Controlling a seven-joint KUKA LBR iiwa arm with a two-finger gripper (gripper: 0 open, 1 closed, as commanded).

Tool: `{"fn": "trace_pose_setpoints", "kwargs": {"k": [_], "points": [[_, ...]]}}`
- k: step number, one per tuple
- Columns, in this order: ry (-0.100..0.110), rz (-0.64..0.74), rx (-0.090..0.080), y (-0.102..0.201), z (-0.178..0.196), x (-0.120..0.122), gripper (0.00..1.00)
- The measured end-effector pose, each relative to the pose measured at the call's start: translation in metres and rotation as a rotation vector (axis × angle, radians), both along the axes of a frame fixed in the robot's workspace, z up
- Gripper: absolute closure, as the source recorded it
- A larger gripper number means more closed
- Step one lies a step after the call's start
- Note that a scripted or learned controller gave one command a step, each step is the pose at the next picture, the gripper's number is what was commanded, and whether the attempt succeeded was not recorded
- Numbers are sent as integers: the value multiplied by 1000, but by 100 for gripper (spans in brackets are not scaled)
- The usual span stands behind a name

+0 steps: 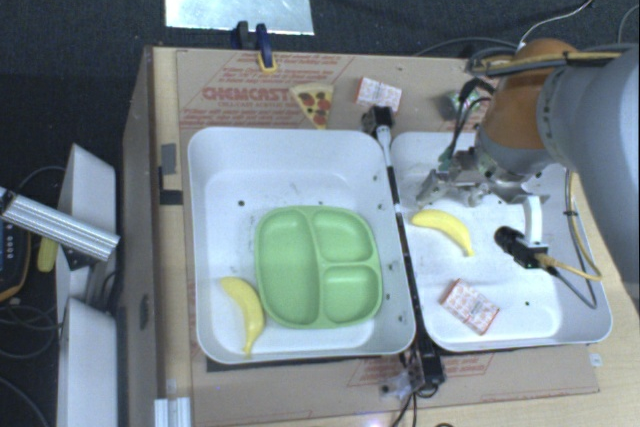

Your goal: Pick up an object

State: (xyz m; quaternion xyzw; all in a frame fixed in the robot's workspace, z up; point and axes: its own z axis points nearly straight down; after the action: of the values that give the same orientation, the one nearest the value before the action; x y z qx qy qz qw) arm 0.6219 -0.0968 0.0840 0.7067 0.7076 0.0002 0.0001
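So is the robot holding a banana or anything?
No, nothing is held. The gripper hovers just above the banana in the right bin, not touching it.

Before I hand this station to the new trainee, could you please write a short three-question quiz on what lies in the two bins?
1. True or false: the green plastic divided plate lies in the right white bin.
2. Which bin holds the small red-and-white packet: A left, B right?
3. Fill in: each bin holds one yellow ____.

Key
1. False; it lies in the left white bin.
2. B.
3. Banana: one beside the plate, one below the gripper.
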Motion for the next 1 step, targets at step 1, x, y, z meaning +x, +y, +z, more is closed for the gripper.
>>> {"fn": "trace_pose_setpoints", "kwargs": {"k": [1], "points": [[0,0,0,4,0,-37,0]]}}
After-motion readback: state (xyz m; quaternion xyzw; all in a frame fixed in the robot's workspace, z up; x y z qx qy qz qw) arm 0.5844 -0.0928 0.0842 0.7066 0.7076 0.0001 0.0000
